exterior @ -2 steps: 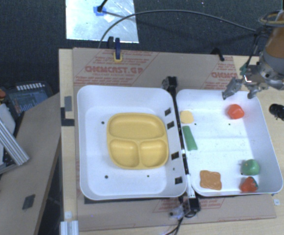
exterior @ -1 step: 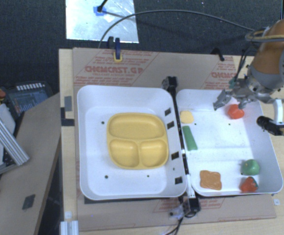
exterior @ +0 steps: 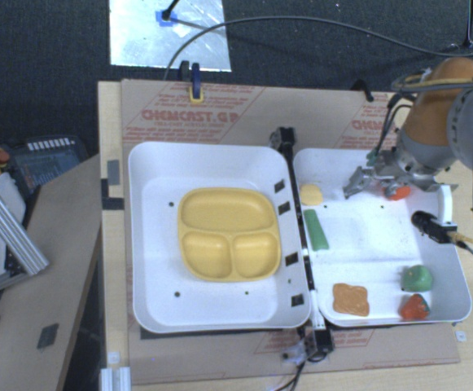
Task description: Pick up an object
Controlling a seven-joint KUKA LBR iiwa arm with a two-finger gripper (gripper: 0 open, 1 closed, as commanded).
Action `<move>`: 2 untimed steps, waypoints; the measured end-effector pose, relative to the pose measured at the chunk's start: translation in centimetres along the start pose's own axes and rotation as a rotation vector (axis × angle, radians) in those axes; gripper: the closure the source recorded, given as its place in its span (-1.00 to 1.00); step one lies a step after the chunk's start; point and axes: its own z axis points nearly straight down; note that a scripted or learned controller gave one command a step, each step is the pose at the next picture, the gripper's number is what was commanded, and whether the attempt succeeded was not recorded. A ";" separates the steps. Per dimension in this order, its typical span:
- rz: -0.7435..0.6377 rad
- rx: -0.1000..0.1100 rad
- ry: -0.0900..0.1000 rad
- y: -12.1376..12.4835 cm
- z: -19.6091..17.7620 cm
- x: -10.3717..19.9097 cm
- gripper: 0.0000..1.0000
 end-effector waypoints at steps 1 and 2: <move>-0.002 -0.005 -0.001 0.2 -1.3 0.0 1.00; 0.000 -0.005 -0.001 -0.7 -6.9 0.3 1.00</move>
